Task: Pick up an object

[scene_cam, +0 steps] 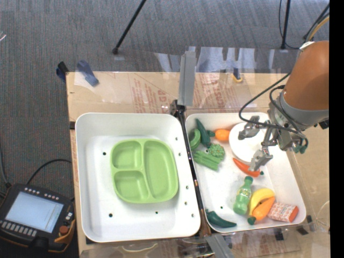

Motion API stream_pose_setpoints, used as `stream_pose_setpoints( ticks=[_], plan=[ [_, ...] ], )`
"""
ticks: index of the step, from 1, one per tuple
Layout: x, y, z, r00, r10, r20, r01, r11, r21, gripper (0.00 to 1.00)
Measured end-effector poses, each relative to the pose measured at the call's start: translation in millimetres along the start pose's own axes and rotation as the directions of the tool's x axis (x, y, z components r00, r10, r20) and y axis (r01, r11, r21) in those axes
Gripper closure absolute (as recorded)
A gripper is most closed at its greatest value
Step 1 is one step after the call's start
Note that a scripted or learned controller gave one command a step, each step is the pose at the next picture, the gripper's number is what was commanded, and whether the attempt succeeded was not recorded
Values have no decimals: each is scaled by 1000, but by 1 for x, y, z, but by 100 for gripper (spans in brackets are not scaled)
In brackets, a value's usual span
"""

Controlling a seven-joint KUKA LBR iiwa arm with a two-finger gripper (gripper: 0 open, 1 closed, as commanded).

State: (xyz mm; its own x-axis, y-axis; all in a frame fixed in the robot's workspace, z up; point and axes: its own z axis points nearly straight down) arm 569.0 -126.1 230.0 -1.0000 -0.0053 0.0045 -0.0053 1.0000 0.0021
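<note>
Gripper (259, 163) sits low in the right bin (298, 190), apparently closed around the red chili pepper (246, 167) beside the white plate (243, 144). Open floor lies between pepper and green bottle (243, 195).

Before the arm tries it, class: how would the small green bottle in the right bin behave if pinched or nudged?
The green bottle lies on its side, so a nudge would probably roll it. It looks like smooth, stiff plastic, likely slippery for the pincer. It seems small and light, and rests close to the banana.
</note>
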Motion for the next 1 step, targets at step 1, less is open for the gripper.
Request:
stream_pose_setpoints(
  ticks=[1],
  plan=[
    [-19, -22, 145, 998, 66, 3, -66, 998, 0, 0]
  ],
)
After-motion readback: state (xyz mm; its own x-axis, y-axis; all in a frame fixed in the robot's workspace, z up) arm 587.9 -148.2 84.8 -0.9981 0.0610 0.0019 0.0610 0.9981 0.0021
